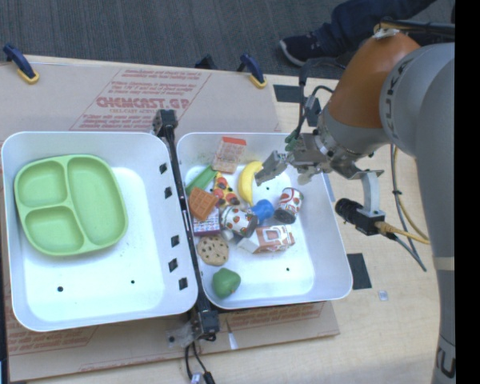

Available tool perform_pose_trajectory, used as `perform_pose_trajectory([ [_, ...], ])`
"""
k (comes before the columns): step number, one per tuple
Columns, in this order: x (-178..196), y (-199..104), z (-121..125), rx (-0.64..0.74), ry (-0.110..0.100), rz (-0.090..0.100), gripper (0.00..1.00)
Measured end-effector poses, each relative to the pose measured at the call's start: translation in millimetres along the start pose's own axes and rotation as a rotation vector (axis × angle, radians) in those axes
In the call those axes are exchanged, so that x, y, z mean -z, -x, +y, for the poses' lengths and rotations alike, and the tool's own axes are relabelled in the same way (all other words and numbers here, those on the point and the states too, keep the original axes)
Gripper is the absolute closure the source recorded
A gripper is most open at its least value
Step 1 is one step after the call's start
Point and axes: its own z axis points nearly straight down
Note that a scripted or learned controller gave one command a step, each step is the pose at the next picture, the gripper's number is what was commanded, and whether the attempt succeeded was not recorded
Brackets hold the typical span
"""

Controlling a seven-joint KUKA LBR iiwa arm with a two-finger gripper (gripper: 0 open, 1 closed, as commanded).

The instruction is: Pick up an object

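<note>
**While poised over the right bin: banana nearest**

Though low over the right bin (337, 250), no sure reading of the gripper (272, 169): open or closed, cannot tell from this slant, with dark metal against dark shadow. Nothing visibly held.

Just to the left of the gripper and a touch lower in the view, almost touching it: a yellow banana (248, 181), long axis running roughly up and down the picture, slightly curved. Probably the readiest pick, calling for a short shift left and a grip across the narrow width rather than along the length.

Below the gripper, near but apart: a blue piece (263, 210) and a red-and-white round thing (290, 201). Further down, a small carton (270, 239), a cookie (214, 251) and a green lump (226, 282). Near the top edge, a red packet (230, 152).

Crowded against the divider, an orange block (202, 204) and several small toys, overlapping and too jumbled to name. Hard to judge too: height of the gripper above the heap. Well apart, in the left bin (32, 310), a green sectioned plate (70, 204).
</note>
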Motion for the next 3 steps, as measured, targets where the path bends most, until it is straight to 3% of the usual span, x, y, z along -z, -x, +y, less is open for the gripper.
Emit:
perform_pose_trajectory([
  [1,-103.8,39.7,17.6,0.000,0.002,0.000,0.00],
  [2,-93.7,39.6,17.8,0.004,0.001,0.000,1.00],
  [3,-34.1,11.5,33.1,0.000,0.003,0.001,1.00],
])
